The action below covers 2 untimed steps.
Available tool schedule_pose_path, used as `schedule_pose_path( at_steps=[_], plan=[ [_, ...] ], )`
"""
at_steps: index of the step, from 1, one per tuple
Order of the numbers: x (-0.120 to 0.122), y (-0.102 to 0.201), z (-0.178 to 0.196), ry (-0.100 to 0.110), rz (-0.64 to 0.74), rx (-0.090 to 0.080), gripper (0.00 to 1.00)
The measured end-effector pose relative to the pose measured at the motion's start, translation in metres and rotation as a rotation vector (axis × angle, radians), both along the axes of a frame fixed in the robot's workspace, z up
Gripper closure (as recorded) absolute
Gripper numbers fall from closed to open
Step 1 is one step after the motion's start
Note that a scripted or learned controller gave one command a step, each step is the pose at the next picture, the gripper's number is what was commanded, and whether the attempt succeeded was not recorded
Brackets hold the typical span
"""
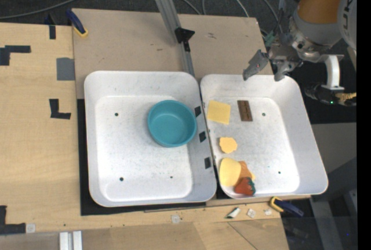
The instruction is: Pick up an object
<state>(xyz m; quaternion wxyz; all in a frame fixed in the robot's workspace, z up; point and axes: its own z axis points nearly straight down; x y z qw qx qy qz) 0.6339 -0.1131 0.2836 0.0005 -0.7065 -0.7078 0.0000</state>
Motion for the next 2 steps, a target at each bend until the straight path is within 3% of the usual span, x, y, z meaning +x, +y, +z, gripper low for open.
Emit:
schedule_pose_path(
  at_steps=[1, 2],
  plan=[
    [0.0, 0.0, 0.0, 0.0, 0.0, 0.0, 0.0],
    [-0.008, 0.005, -0.048, 0.005, 0.0, -0.001, 0.0]
  ],
)
